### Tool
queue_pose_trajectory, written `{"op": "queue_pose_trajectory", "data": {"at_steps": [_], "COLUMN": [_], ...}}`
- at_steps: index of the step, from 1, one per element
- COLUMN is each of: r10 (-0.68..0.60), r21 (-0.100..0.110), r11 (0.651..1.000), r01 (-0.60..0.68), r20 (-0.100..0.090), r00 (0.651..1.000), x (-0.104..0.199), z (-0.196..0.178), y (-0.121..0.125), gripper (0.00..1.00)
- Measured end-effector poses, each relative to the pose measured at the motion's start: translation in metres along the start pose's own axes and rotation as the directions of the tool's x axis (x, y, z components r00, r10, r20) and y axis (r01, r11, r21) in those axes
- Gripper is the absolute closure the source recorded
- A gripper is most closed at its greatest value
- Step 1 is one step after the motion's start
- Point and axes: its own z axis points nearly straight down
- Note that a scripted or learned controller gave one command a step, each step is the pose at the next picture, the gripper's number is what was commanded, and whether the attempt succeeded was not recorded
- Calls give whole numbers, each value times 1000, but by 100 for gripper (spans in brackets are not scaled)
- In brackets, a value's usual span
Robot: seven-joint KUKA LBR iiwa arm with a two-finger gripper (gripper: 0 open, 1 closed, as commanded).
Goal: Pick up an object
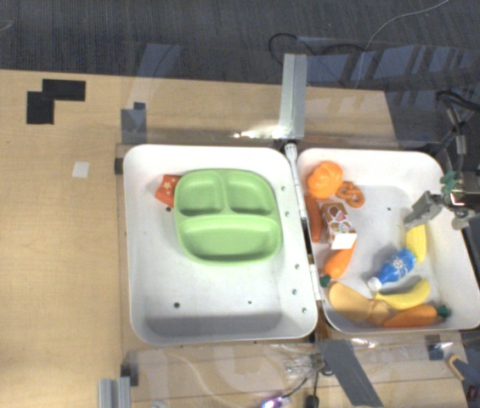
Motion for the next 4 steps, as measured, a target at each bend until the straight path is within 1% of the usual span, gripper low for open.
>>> {"op": "queue_pose_trajectory", "data": {"at_steps": [1,2,3,4], "r10": [13,176,321,321], "r21": [3,1,-6,-7], "r11": [1000,984,947,947], "r01": [-13,-176,-321,-321], "r20": [-1,-1,-3,-3], "r00": [1000,984,947,947], "x": [48,49,31,31], "z": [111,186,189,189], "y": [57,117,-1,-1], "gripper": [0,0,0,0]}}
